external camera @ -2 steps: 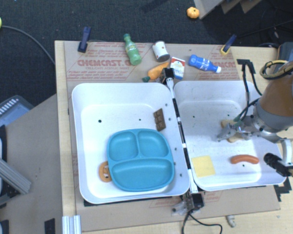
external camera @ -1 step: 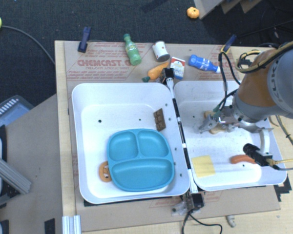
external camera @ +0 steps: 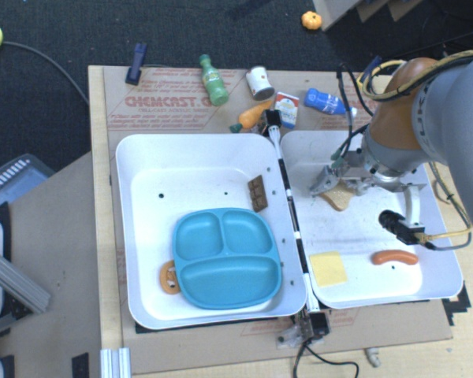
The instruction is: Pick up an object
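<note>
Grey gripper (external camera: 337, 178) sits low in the right bin (external camera: 355, 235), its opening impossible to tell, over a tan bread slice (external camera: 339, 200). Risk: the flat slice may slide instead of lifting. Sausage (external camera: 394, 257) lies well apart.

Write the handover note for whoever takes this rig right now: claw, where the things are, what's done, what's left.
Claw: low in the right bin, over the tan bread-like piece. This view does not confirm a grasp.
Also in the right bin: yellow square and red sausage, both near the front.
Left bin: blue divided plate, brown bar, small pretzel-like piece at the plate's edge.
Done: nothing visibly lifted.
Left: secure one object and raise it. The tan piece looks the nearest candidate.
</note>
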Controlling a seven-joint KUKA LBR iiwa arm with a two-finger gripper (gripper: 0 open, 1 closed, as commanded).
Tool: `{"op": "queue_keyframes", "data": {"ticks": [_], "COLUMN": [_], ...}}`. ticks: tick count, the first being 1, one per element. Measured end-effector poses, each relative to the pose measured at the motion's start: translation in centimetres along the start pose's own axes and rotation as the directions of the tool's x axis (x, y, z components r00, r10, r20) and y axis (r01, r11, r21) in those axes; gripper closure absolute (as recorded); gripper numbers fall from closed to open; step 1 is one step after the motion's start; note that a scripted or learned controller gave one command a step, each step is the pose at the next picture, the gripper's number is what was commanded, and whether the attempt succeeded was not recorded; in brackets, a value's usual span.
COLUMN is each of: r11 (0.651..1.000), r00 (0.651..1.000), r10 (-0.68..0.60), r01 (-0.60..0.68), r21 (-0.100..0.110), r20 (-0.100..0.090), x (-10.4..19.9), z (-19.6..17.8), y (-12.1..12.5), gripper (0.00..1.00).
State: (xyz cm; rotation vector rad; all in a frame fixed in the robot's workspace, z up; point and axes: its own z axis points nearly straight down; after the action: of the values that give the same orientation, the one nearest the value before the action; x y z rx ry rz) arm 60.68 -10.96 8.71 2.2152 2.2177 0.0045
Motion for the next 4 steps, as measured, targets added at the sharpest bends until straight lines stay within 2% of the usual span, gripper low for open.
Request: {"op": "queue_keyframes", "data": {"ticks": [1, 2, 3, 4], "r11": [1.000, 1.000, 1.000, 1.000], "r00": [1.000, 1.000, 1.000, 1.000], "r10": [-0.001, -0.001, 0.000, 0.000], "r01": [0.001, 0.001, 0.000, 0.000], "r21": [-0.004, -0.003, 0.001, 0.001], "r20": [0.002, 0.002, -0.001, 0.000], "x": [0.0, 0.0, 0.1, 1.1], "z": [-1.1, -1.1, 0.0, 0.0], "y": [0.1, 0.1, 4.3, 5.9], "gripper": [1.00, 0.00, 0.00, 0.00]}}
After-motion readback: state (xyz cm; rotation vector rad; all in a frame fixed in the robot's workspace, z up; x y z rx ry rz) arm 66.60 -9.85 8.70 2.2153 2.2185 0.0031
